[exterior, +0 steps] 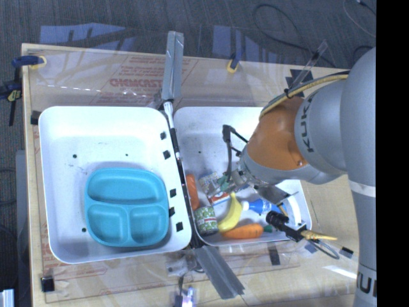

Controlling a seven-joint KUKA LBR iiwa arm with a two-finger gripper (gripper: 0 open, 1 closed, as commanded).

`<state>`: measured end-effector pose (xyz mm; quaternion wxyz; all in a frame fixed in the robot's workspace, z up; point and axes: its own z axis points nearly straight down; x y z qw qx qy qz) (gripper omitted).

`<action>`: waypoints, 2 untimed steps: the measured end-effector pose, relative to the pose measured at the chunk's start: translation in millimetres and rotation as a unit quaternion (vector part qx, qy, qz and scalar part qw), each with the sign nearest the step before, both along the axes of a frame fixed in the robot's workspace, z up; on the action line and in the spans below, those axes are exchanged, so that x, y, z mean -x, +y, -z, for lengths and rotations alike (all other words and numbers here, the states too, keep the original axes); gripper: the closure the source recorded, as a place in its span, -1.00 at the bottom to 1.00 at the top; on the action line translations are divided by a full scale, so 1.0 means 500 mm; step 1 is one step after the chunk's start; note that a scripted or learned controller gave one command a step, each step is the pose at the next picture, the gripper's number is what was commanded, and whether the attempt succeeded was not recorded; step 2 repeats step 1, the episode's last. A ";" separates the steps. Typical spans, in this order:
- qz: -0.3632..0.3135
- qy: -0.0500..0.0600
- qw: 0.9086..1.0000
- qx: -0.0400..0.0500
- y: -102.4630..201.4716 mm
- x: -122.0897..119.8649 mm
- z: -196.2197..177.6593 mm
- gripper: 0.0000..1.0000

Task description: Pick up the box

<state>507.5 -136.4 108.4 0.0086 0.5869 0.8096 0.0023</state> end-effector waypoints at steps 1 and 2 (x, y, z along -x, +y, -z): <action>0.013 0.009 1.000 -0.003 0.138 0.061 -0.166 1.00; 0.013 0.009 1.000 -0.003 0.138 0.061 -0.166 1.00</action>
